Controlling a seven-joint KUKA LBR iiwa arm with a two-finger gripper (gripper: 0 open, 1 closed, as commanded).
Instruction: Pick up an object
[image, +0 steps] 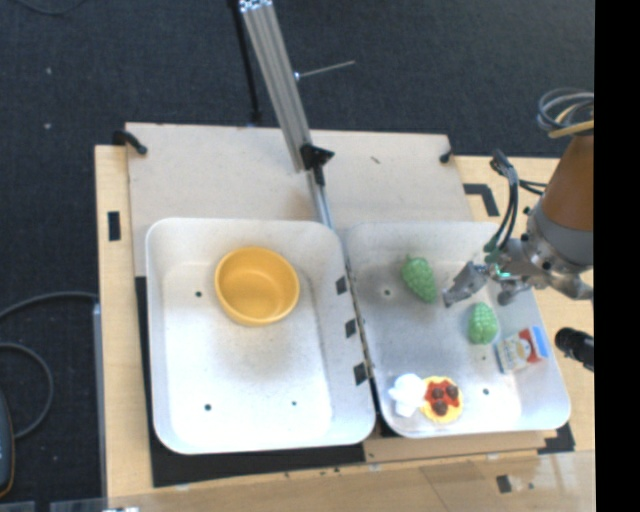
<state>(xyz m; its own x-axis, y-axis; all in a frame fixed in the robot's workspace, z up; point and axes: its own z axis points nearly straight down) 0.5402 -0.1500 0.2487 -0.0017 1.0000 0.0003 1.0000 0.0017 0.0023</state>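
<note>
While the left bin (180, 400) carries a yellow bowl (257, 285) in its upper half, the right bin (385, 255) holds the smaller things. A green bumpy piece (420, 278) lies near that bin's upper middle, and low at the front rim sit a small white lump (405, 392) and, touching it, a yellow round piece with dark red bits (442, 398). A second green piece (483, 323) lies just below the pincer (487, 282), whose fingers stand apart with nothing between them. A small red, white and blue packet (523, 349) rests near the right rim of the counter's right bin.
</note>
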